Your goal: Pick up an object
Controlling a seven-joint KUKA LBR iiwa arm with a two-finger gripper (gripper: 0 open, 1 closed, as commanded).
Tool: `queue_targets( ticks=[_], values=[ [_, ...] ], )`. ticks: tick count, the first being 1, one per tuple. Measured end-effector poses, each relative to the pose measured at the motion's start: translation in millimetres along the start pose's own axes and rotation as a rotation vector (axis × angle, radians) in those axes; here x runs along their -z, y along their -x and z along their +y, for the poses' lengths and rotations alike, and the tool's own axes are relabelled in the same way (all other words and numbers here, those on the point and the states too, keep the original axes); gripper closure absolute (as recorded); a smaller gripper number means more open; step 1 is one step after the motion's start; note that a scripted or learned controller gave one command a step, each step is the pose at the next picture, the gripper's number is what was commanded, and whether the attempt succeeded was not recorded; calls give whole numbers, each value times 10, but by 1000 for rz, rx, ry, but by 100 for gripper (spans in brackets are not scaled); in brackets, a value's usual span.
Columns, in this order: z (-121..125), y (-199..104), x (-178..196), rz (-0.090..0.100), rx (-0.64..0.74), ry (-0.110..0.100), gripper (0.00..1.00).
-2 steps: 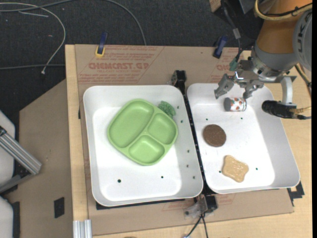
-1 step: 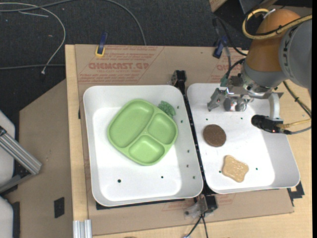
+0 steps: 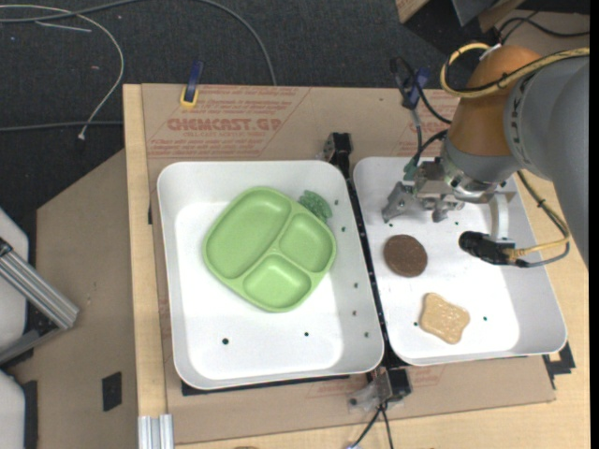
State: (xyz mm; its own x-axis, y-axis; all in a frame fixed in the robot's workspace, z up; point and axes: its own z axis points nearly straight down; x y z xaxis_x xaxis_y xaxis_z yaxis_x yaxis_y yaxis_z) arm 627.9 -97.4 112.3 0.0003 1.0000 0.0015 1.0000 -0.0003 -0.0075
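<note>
A round brown patty (image 3: 406, 255) lies in the middle of the right bin (image 3: 524, 325). A tan toast-shaped piece (image 3: 443, 318) rests nearer the front of that bin. My gripper (image 3: 416, 211) hangs over the bin's back left part, just behind the patty and apart from it. It is open, its fingers (image 3: 392, 210) spread with nothing between them. In the left bin (image 3: 187, 279) a green divided plate (image 3: 270, 248) sits, with a small green broccoli-like piece (image 3: 316, 203) at its back right rim.
The arm's orange band (image 3: 487, 110) and grey body come in from the back right. A black plug with a yellow cable (image 3: 487, 245) hangs over the right bin beside the patty. The bins' inner walls meet along a black strip (image 3: 363, 251).
</note>
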Motion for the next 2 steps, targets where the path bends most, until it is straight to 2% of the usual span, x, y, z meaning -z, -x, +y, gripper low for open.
queue_targets(
  ticks=[1, 2],
  values=[
    [-5, -8, -292, 0, 0, 1, 0],
    [12, -10, -155, 0, 0, 7, 100]
  ],
)
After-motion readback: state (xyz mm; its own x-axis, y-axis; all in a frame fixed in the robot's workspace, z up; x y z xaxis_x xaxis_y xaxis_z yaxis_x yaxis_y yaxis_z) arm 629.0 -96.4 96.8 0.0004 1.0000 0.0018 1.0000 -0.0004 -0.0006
